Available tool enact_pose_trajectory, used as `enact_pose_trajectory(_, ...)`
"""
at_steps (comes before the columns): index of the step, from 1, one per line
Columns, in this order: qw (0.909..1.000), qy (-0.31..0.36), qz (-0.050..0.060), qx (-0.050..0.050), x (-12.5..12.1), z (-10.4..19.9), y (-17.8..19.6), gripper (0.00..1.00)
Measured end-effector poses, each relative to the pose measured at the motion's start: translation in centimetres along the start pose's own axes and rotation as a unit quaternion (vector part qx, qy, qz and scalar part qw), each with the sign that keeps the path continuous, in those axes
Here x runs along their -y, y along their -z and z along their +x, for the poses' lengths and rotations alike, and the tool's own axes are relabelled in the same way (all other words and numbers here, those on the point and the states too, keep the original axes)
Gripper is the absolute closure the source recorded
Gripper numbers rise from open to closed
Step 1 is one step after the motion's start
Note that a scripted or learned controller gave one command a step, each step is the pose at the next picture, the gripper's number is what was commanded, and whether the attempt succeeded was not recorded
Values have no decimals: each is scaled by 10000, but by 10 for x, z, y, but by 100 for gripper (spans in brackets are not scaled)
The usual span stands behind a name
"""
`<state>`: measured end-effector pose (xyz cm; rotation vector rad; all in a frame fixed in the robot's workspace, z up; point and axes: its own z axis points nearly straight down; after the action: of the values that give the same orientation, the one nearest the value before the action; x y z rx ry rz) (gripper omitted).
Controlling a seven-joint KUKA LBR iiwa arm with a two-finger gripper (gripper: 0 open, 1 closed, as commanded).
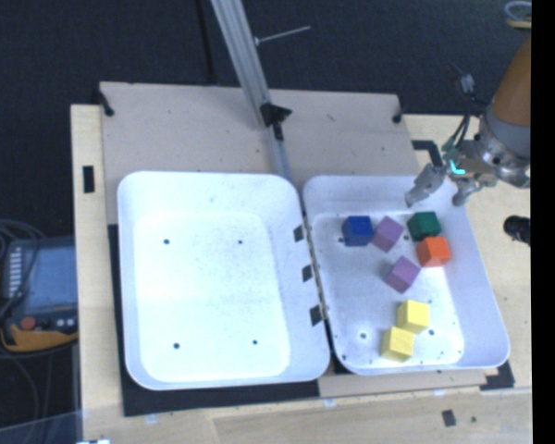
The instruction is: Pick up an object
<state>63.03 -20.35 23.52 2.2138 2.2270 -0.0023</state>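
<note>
My gripper (441, 189) hangs over the far right rim of the right bin (476, 289), its two fingers spread apart with nothing between them. Below it, on the bin floor, lie a green cube (425, 224), an orange cube (433, 250), a blue cube (357, 230) and two purple cubes (388, 233) (402, 273). Two yellow cubes (413, 315) (399, 342) sit nearer the front. The green cube is the closest to the fingers, a little in front of them.
The left bin (213, 276) lies beside the right one, with clips (307, 273) along the shared edge. A slanted metal pole (245, 58) rises from behind the bins. A grey device with cables (32, 289) sits off the bench's left side.
</note>
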Motion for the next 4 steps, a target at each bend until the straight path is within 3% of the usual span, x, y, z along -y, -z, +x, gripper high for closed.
enact_pose_trajectory(1,10000,-26,21,-6,5,-4,-62,0)
enact_pose_trajectory(3,9999,-15,-150,41,-12,-8,-105,0)
enact_pose_trajectory(4,9998,-4,-179,55,-13,-9,-93,100)
